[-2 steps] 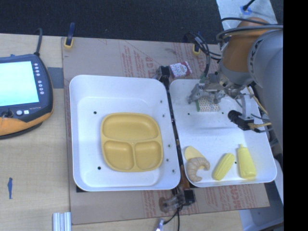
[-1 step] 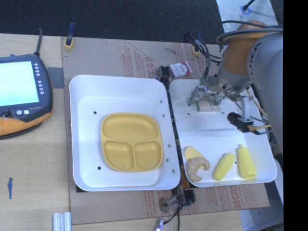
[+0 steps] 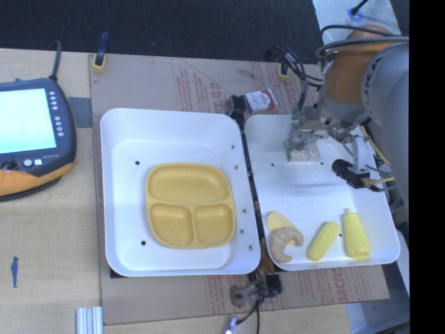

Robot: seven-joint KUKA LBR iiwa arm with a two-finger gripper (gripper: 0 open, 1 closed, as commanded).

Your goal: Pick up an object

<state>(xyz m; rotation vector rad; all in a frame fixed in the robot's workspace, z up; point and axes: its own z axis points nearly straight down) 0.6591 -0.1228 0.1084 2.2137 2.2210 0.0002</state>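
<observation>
Red print runs along the cardboard sheet (image 3: 208, 82), too blurred to read

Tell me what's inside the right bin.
The right bin holds a croissant, a pale yellow piece partly hidden behind it, a corn cob, and a yellow bottle. The gripper covers its far end.

Two shallow white plastic bins side by side on bench, left bin (image 3: 115, 186), right bin (image 3: 268, 134). Yellow three-compartment plastic tray (image 3: 189, 205) in middle of left bin. Along right bin's near edge, left to right: pale yellow wedge (image 3: 277, 220) touching tan croissant-shaped toy (image 3: 285, 243), yellow toy corn cob (image 3: 322, 241), yellow toy bottle (image 3: 354, 234). Two-finger gripper (image 3: 300, 143) over right bin's far edge. Handheld screen pendant (image 3: 31, 134) at bench's left edge.
</observation>
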